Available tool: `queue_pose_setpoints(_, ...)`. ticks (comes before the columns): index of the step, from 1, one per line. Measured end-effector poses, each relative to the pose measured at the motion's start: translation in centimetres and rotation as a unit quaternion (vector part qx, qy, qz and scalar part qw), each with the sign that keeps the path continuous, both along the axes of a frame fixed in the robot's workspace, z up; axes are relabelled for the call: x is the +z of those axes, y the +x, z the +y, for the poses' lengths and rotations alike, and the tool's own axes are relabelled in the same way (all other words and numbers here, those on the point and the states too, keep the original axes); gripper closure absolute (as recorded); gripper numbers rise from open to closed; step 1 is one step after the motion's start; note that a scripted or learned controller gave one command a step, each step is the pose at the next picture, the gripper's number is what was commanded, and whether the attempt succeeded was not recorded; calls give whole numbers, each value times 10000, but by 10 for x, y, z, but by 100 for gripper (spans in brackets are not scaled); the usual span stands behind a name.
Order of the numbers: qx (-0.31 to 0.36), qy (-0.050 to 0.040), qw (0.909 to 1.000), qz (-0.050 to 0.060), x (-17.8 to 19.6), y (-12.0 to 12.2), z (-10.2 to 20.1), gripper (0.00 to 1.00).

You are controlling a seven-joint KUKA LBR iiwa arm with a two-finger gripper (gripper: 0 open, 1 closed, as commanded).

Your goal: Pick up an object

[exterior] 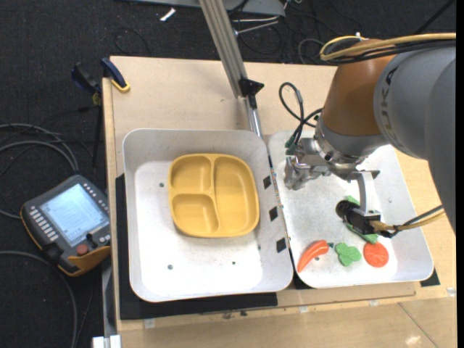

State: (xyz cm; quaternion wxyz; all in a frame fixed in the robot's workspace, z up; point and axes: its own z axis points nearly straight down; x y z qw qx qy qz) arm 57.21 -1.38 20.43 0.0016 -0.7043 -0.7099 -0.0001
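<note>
Gripper (297,174) hung over right bin (406,270), finger state hidden.
3 toy foods clustered near its front edge: carrot (313,254), green piece (349,254), tomato (375,254); none grasped.

— What sits in the left bin (145,216)?
— A yellow divided tray (214,195), three compartments, lying flat near the middle.
— And off the bench?
— A teach pendant (69,223) on the dark floor to the left (screen lit), with black cables (29,143) trailing around it.
</note>
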Motion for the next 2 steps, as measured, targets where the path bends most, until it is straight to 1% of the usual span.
queue_pose_setpoints(1,1,-5,10000,-20,14,-4,43,100)
queue_pose_setpoints(2,3,1,10000,-24,32,-10,95,100)
